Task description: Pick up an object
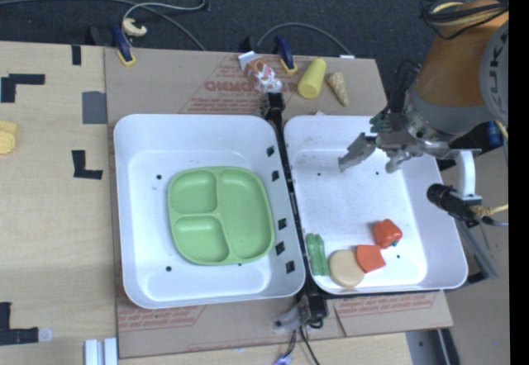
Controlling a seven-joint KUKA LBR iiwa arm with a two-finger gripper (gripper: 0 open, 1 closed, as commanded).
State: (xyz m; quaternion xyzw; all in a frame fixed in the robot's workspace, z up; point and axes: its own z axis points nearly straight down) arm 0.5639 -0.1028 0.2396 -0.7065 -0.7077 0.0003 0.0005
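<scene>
The pincer is hovering wide and holding nothing over the right bin. Red blocks, a tan disc and a green stick are lying near its front edge.

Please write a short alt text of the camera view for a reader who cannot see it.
The gripper of a grey and orange arm hangs open over the right white bin, holding nothing. Near that bin's front edge lie two orange pieces, a beige round piece and a green stick. The left bin holds a green divided plate.
</scene>
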